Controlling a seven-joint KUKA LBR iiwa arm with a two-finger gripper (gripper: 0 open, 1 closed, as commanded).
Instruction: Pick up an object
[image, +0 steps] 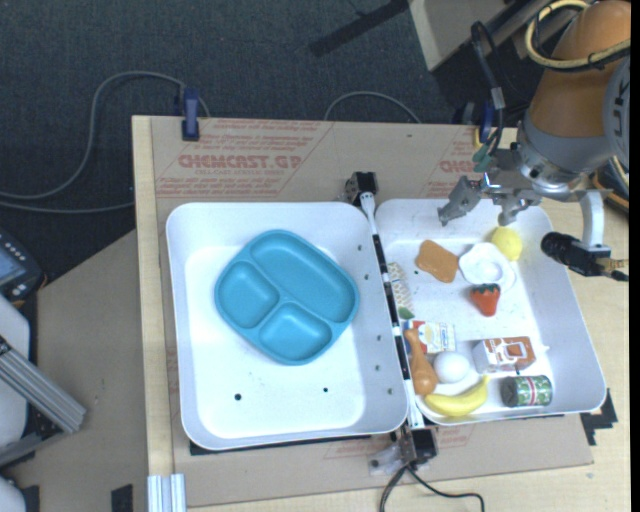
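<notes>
My gripper (487, 207) hangs above the far edge of the right bin (570, 300), open, with nothing between its fingers. Just below it lie an orange block (437, 260), a white cup (483, 267) and a yellow lemon (507, 243). A red strawberry (486, 299) sits in front of the cup. Toward the near end are a small carton (508, 352), a green can (526, 390), a white egg (453, 367), a carrot (422, 365) and a banana (458, 400).
The left bin (200, 390) holds a blue divided plate (286, 296). A raised seam (385, 290) with a label strip separates the two bins. The bench edge and cables lie beyond the bins at the back.
</notes>
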